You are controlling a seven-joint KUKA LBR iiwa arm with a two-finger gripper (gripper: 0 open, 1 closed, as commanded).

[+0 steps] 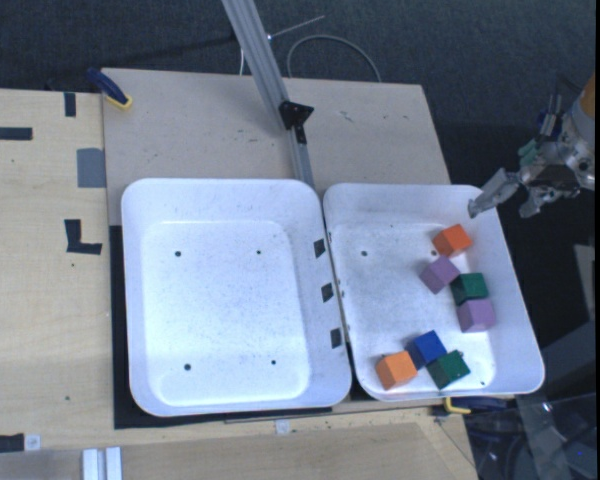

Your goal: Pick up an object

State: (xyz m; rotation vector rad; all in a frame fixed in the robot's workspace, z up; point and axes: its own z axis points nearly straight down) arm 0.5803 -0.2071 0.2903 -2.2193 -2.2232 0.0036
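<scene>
The right bin (380,218) holds several small blocks. An orange block (451,239) lies nearest the far right corner, with a purple block (440,273), a green block (469,287) and a second purple block (476,314) below it. By the front wall sit a blue block (427,347), another orange block (396,369) and another green block (447,368). My gripper (510,198) hovers over the bin's far right rim, up and to the right of the orange block. It is open, fingers spread, with nothing between them.
The left bin (220,203) sits beside the right one, sharing a middle rim. A slanted metal rail (265,63) crosses the bench behind the bins. A blue and yellow tool (110,88) lies at the bench's far left.
</scene>
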